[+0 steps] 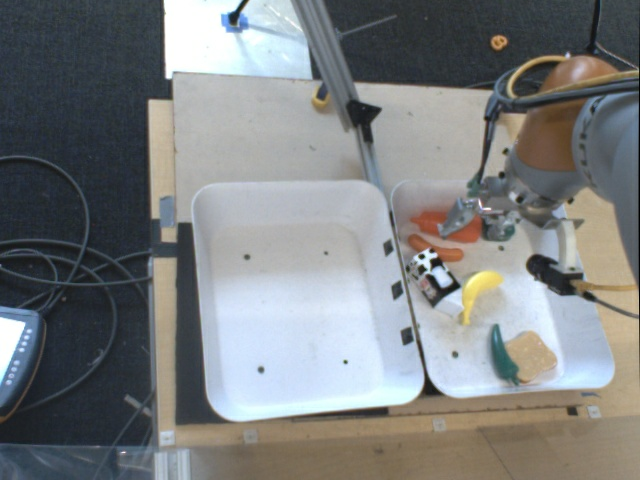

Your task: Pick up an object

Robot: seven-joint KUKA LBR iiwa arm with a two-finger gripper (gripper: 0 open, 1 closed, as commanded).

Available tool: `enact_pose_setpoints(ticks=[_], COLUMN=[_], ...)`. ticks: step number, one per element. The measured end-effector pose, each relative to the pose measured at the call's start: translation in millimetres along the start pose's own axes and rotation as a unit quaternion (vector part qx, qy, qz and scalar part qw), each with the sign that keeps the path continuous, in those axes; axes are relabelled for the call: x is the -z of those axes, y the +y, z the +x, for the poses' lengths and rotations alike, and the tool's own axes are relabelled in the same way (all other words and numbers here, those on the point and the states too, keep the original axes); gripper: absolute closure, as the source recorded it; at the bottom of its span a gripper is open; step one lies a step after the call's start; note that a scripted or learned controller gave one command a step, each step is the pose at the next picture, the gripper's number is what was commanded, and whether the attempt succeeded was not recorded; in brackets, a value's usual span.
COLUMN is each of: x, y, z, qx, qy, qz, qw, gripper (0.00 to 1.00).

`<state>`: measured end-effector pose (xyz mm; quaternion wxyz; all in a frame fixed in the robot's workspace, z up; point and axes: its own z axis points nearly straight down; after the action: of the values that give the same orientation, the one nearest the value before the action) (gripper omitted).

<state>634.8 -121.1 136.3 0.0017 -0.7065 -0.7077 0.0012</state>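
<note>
- The hand (468,213) hangs low in the far part of the right bin (580,353), at the end of the grey arm (610,143) with its orange band (555,118).
- Whether the hand is apart or together I cannot tell.
- The hand's metal tip overlaps an orange carrot-like piece (440,223), but a grip on it cannot be confirmed.
- A second orange piece (437,249) lies just in front of the first, toward the camera.
- Nearer the camera than the orange pieces sits a black-and-white box (432,276), close to the right bin's left wall.
- A yellow banana (478,292) lies just beside the box, on the side away from that wall.
- Toward the right bin's near corner rest a green pepper-like thing (499,354) and a tan bread slice (531,356), touching each other.
- The left bin (300,298) stands side by side with the right bin, their rims meeting.
- Both bins rest on a pale wooden worktop (260,128).
- A slanted metal pole (335,53) crosses the worktop beyond the bins.
- Around the worktop lies dark carpet (80,58), with black cables (50,258) looping to the left of the left bin.
</note>
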Motion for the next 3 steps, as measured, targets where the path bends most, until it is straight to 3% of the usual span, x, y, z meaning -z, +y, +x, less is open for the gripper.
enact_pose_setpoints(ticks=[1,2,3], x=[-47.8,-33.7,21.6], y=[0.0,2.1,4.8], z=[0.3,0.0,-10.4], qx=[0.000,0.000,0.000], qy=[0.000,0.000,-0.001], qz=[-0.001,-0.005,-0.006], qw=[1.0000,1.0000,1.0000], gripper=[0.00,1.00,1.00])
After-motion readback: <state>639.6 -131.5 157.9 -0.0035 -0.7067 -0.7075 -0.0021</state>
